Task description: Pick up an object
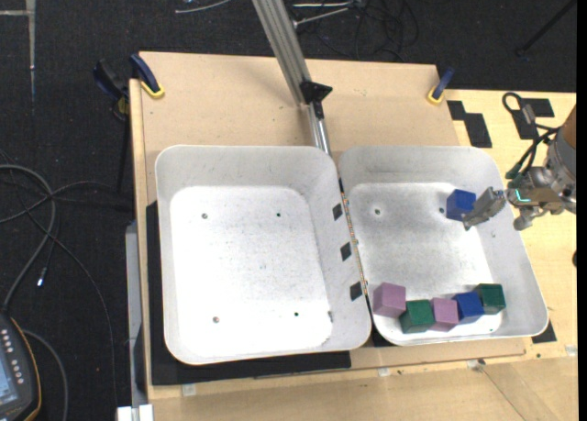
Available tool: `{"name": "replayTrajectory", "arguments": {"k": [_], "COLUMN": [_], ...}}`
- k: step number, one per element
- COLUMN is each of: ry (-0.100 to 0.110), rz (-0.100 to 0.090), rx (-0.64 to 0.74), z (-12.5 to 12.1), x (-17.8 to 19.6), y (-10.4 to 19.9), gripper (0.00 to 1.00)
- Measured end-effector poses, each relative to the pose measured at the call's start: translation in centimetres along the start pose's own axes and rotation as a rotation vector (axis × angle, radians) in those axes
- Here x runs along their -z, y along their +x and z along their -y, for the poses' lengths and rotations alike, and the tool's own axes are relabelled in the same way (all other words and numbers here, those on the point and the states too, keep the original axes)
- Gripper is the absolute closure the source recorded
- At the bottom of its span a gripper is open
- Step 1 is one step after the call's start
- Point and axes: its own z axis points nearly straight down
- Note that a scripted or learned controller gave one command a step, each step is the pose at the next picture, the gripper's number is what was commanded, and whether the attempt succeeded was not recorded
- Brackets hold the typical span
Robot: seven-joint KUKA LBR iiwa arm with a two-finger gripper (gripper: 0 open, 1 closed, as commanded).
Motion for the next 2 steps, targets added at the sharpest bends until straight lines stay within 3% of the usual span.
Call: {"name": "replayTrajectory", "arguments": {"k": [1,2], "ry": [-0.002,-0.007], "rz": [0.003,0.004], "rx": [0.001,-0.002], "z": [-6.7,-11.1], "x": [-4.6,-14.4], "y": [-3.5,-3.2], "gripper": [0.00,0.00]}}
